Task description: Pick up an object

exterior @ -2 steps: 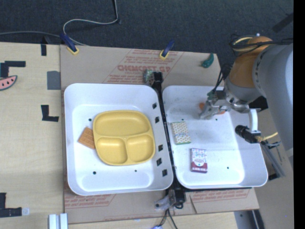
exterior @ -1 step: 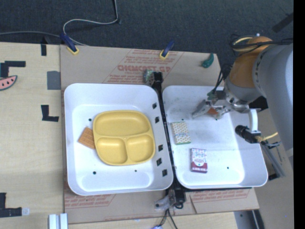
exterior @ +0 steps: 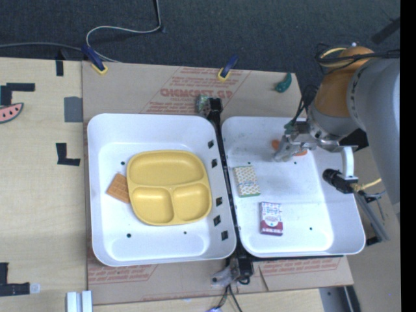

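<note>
Camera view, looking down at a slant on 2 white bins side by side on a bench laid with cardboard (exterior: 188, 93). The left bin (exterior: 107, 239) holds a yellow divided plate (exterior: 169, 186) with 3 compartments, and a tan cracker-like piece (exterior: 117, 187) sits partly under the plate's left edge. The right bin (exterior: 338, 229) holds 2 loose things: a small pale patterned packet (exterior: 246, 181) near its left wall, and a small red and white box (exterior: 271, 218) just below and to the right of it, the 2 lying apart. The arm (exterior: 351, 90) reaches in from the right, its orange band above the wrist, and the gripper (exterior: 288, 147) is low over the upper middle of the right bin. Something small and orange shows at its tip; too blurred to say whether that is an object or part of the tool, and I cannot tell how the gripper stands or whether it has anything. Packet and box both lie flat on the bin floor, well apart from the gripper. Judgement: the pick looks unfinished, nothing clearly lifted; a confirmed grasp and a lift are left to do.
</note>
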Motion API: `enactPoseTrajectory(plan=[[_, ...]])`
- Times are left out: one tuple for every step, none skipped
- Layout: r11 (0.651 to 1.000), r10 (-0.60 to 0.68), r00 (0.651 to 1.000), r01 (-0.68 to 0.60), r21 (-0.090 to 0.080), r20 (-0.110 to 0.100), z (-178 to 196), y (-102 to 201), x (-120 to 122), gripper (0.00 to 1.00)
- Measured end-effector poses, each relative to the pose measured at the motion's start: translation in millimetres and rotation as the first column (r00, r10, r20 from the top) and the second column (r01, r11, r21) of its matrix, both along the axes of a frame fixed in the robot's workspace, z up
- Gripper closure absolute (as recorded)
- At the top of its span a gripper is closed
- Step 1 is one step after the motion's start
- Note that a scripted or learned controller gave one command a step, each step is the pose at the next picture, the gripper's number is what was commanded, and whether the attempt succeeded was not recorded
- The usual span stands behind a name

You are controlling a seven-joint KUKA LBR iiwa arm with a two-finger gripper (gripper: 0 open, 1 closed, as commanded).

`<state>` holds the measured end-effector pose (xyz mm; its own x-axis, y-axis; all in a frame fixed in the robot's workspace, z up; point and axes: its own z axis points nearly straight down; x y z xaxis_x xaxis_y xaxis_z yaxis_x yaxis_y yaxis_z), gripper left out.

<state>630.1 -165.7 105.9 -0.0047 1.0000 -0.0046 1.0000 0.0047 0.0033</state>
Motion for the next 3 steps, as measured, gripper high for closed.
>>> enactPoseTrajectory(plan=[[1.000, 0.000, 1.000, 0.000, -0.001, 0.000, -0.1, -0.1, -0.1, 0.00], [1.000, -0.003, 1.000, 0.003, 0.003, 0.000, -19.1, -11.6, -25.2, 0.00], [1.000, -0.003, 1.000, 0.003, 0.000, 0.002, -8.5, -12.6, -24.6, 1.00]])
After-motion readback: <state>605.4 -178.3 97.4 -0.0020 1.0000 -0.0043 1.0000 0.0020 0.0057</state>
